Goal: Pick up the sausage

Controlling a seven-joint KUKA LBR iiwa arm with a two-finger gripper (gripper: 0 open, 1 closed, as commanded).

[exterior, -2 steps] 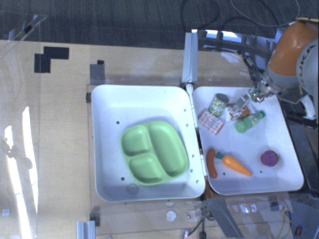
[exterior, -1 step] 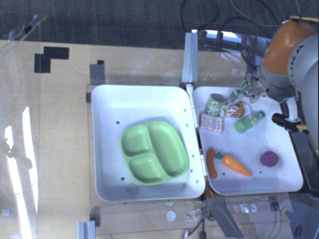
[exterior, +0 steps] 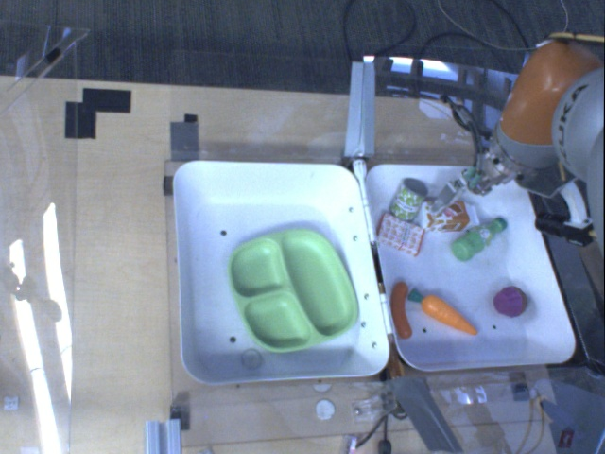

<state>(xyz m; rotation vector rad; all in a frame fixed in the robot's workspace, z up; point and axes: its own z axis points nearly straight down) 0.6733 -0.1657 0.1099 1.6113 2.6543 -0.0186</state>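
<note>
On the tabletop [exterior: 113, 282] you have two shallow white bins side by side. Your left bin [exterior: 203, 253] holds one thing, a green divided plate [exterior: 293, 289] with three compartments, lying a little below the bin's middle.

Your right bin [exterior: 548, 334] holds seven things. Count them off: one sausage [exterior: 402, 309], one carrot [exterior: 448, 314], one purple round fruit [exterior: 510, 301], one green bottle [exterior: 477, 238], one small can [exterior: 409, 200] with a green label, one flat red-and-white packet [exterior: 401, 235], and one orange-brown packet [exterior: 448, 218].

The sausage is red-brown and lies lengthwise against the bin's left wall, in the near-left part of that bin. The carrot lies just beside it on its right, with its green end close to the sausage's upper end; you cannot tell whether they touch. The purple fruit sits apart near the right wall. The green bottle lies tilted near the middle. The can and both packets are bunched in the far-left part.

Your arm [exterior: 558, 112] reaches in at the far right corner, with the jaws [exterior: 480, 180] hovering above the far edge of the right bin, near the orange-brown packet and well apart from the sausage. Whether the jaws are open or closed cannot be told; they are too small and blurred. Nothing is seen between them.
</note>
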